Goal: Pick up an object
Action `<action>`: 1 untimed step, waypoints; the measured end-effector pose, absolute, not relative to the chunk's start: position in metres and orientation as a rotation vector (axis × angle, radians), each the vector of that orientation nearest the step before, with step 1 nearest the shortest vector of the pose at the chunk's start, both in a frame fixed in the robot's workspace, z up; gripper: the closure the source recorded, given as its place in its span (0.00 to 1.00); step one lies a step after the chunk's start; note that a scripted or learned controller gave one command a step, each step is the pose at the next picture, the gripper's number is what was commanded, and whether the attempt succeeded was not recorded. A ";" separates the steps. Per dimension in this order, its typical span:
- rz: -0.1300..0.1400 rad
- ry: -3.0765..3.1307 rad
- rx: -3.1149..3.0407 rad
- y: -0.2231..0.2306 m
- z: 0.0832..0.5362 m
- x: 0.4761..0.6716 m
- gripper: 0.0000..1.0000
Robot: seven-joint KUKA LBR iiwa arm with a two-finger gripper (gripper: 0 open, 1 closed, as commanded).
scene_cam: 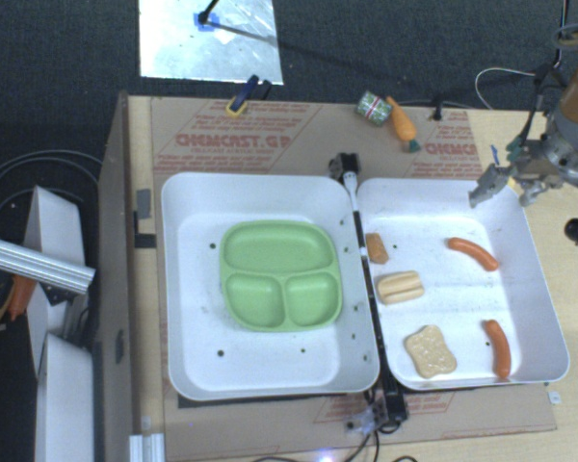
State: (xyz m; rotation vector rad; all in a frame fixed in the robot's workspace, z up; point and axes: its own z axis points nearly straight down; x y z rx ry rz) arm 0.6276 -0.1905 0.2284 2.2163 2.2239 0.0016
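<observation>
A toast slice point(431, 350) and a sausage point(499, 347) are lying nearest in the right bin point(547, 340), a bun point(399, 286) and another sausage point(473, 252) beyond. The gripper point(509, 182) is hovering over the far rim, fingers spread, holding nothing. I'd descend straight, straddling one sausage crosswise.

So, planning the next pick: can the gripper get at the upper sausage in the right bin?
Probably yes: the sausage lies alone on bare bin floor, nothing over it, and the gripper hangs near that corner.
</observation>
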 end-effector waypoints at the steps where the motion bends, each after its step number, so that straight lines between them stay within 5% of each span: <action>1: 0.000 2.223 2.220 -0.206 0.135 0.629 0.00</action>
